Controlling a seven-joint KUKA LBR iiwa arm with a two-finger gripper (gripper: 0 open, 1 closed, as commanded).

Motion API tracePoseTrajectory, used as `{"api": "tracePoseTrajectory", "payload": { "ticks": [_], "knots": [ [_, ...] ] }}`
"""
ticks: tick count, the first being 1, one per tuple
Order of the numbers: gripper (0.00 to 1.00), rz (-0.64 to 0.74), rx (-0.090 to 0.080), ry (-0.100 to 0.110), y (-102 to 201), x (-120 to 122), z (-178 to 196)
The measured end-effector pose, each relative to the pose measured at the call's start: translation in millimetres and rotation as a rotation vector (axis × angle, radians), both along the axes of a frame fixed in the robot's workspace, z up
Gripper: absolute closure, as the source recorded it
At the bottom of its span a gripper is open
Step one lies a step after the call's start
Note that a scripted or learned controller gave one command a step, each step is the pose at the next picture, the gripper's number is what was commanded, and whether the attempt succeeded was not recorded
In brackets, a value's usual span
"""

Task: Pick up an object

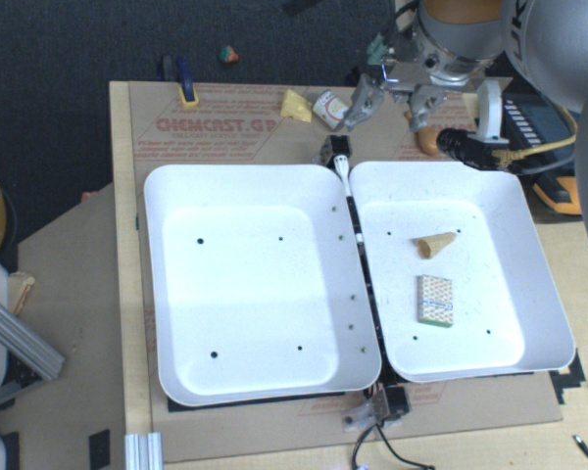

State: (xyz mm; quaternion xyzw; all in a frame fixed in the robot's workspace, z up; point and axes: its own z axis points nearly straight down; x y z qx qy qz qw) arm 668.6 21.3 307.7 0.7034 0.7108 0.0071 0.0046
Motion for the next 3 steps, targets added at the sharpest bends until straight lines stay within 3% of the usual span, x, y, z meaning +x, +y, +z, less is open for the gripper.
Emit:
{"api": "tracePoseTrajectory", "payload": {
  "ticks": [1, 2, 3],
  "knots": [
    [0.0, -0.005, -0.002, 0.031, 58.2, -5.5, -131.5],
    [0.0, -0.007, -0.002, 0.025, 93.4, -16.6, -228.8],
    [1.0, -0.01, -0.002, 0.016, 91.3, -13.5, -211.9]
  ]
}}
